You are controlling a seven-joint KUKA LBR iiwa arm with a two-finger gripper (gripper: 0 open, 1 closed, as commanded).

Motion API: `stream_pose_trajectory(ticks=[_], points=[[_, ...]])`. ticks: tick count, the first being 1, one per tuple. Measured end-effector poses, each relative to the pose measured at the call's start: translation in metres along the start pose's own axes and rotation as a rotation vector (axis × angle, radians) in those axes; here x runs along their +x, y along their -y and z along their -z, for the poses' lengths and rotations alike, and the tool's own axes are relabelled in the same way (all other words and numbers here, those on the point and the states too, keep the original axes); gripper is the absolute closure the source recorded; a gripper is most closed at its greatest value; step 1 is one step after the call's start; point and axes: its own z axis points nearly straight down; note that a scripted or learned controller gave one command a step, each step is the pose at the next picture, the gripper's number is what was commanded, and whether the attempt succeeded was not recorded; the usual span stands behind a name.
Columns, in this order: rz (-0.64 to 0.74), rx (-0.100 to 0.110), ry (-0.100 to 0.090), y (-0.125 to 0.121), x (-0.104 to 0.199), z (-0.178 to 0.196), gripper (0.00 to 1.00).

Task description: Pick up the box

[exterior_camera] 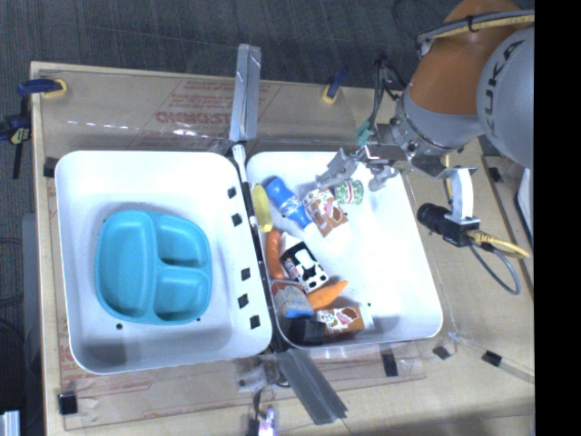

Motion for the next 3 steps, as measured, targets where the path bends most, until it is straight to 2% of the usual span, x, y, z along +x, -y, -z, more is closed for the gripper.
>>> stream_pose_trajectory(ticks=[1,2,3], points=[[-0.298,0.001,-0.001,0.100,-0.034,-0.109,0.00],[-0.333,-0.016,0.008,0.101,0.033,-0.193,0.00],[-0.322,-0.011,0.003,0.100,0.037,-0.184,1.00]])
